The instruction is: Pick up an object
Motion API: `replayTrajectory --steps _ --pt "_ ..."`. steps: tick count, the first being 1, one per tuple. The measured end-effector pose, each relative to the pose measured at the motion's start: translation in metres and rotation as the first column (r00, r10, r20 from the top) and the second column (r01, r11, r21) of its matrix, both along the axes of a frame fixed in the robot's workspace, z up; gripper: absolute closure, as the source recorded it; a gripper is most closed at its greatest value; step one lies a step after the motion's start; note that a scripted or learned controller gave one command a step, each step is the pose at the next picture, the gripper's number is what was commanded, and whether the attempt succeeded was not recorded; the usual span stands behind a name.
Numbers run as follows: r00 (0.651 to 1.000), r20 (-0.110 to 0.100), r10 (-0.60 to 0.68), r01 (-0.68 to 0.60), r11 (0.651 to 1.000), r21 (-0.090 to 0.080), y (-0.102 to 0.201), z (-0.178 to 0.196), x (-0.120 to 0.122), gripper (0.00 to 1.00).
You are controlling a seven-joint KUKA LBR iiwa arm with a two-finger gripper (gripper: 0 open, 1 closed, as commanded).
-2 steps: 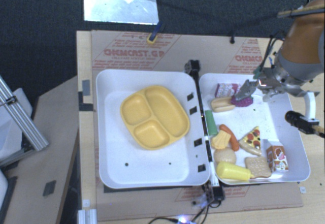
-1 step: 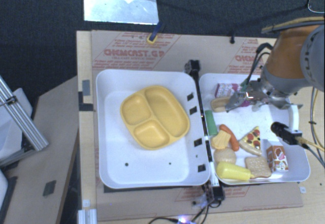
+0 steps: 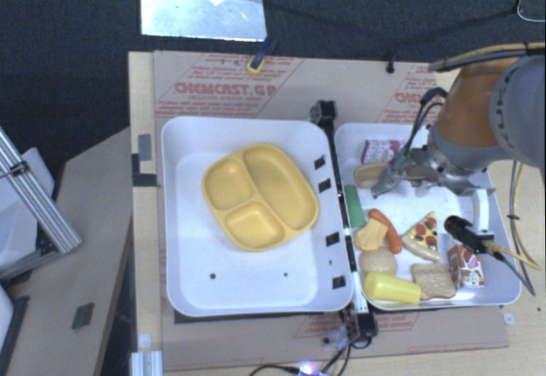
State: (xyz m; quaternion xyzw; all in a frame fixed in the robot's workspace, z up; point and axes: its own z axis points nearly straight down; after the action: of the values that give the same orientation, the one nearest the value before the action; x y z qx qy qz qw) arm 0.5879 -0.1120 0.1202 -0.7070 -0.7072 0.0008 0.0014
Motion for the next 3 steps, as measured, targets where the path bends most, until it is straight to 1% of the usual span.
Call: replayTrajectory --steps 1,2,3 --pt "1.000 0.001 0.000 0.000 1.000 0.000 0.001 -0.038 0.000 0.00" --pt "1.000 0.007 0.001 -0.001 1.000 -0.001 0.000 -0.025 0.002 1.00" --pt "1.000 0.009 0.003 -0.003 1.000 -0.002 -0.004 0.020 0.007 1.00"
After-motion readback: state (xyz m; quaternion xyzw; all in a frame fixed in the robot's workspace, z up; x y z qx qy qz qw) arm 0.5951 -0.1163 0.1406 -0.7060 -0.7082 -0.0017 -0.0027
